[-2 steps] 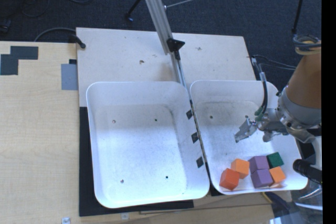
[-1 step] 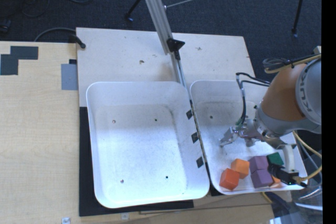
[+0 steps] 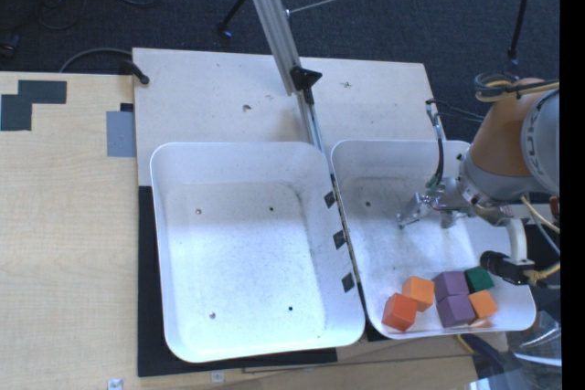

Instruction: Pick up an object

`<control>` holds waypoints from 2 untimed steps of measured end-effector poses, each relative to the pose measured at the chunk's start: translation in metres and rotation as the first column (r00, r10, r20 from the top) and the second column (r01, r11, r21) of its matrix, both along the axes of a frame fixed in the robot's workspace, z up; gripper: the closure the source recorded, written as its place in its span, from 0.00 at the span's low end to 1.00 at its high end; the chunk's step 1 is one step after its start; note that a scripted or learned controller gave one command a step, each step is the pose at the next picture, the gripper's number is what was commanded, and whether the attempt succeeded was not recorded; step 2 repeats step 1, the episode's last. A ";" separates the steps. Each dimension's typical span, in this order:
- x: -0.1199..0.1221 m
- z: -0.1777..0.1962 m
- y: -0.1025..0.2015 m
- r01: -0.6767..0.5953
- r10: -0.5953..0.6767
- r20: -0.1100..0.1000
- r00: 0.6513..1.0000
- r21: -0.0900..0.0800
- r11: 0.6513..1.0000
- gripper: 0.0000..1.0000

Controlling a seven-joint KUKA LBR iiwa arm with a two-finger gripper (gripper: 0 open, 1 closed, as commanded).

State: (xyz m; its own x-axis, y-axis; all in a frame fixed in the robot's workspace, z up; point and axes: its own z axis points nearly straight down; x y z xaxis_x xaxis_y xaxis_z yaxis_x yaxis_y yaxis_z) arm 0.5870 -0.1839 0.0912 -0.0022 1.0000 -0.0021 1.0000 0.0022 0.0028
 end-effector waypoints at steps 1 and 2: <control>0.056 0.000 -0.006 0.000 0.000 0.000 1.000 0.002 1.000 0.00; 0.056 0.000 -0.006 0.000 0.000 0.000 1.000 0.002 1.000 0.00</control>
